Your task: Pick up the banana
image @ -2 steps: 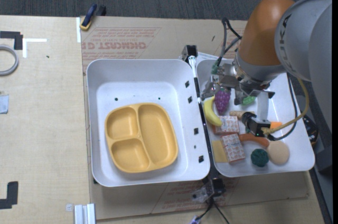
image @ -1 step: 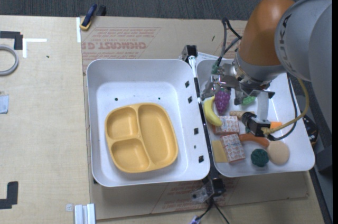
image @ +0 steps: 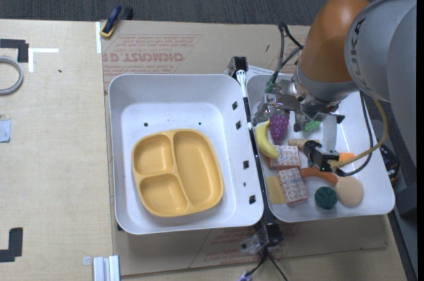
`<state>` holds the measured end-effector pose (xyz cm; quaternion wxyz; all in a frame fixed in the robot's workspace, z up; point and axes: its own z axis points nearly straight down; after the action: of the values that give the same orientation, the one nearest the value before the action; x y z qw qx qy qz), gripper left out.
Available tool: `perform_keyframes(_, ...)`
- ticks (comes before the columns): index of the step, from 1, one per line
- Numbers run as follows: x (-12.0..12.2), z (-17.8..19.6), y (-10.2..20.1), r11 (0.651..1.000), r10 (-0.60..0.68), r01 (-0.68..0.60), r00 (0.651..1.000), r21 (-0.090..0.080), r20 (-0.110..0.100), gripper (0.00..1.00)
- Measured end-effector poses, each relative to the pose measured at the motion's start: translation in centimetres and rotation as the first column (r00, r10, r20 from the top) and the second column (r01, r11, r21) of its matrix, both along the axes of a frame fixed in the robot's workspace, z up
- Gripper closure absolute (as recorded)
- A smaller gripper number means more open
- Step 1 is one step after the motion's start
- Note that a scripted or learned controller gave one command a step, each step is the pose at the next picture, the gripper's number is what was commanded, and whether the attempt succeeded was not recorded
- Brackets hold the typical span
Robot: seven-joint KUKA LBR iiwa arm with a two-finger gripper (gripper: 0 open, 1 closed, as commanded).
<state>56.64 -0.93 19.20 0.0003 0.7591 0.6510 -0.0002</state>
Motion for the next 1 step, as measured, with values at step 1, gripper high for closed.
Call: perform_keyframes(1,0.00,0.00,0.00,1.000,0.000,0.000,1.000,0.000,0.000,0.00)
